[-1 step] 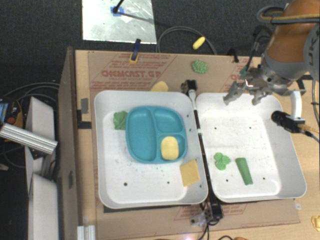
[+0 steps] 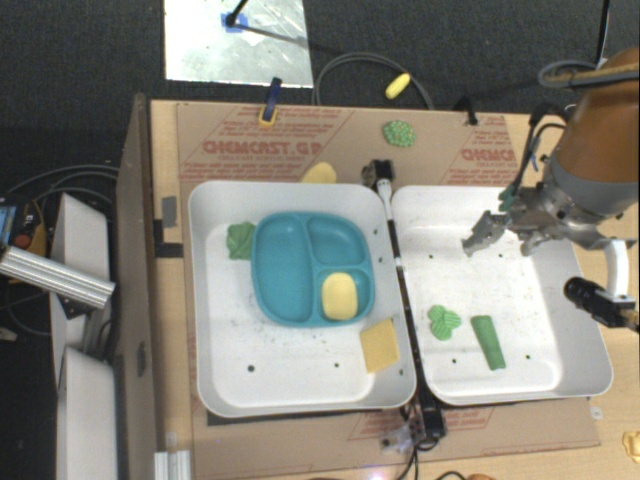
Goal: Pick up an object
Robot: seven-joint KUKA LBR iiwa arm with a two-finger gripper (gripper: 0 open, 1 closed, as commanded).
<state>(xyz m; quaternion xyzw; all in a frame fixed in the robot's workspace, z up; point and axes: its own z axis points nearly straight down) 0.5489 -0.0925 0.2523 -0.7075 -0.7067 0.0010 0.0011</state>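
In the right bin [image 2: 560, 368], a green leafy piece [image 2: 443, 320] and a green stick-shaped piece [image 2: 488, 341] lie near the front. My gripper [image 2: 503, 240] hangs over the back part of that bin, up and to the right of both pieces. Its fingers are spread open with nothing between them. The left bin [image 2: 215, 368] holds a teal divided plate [image 2: 290, 268] with a yellow oval piece [image 2: 340, 295] in its front right compartment. A green leafy piece [image 2: 240, 239] lies at the plate's left and a flat yellow slice [image 2: 379, 346] at its front right.
Behind the bins on the cardboard lie a green bumpy piece [image 2: 399, 133], a yellow piece [image 2: 319, 174] and a small yellow item [image 2: 398, 85] near a cable. A black part [image 2: 590, 298] juts over the right bin's right rim.
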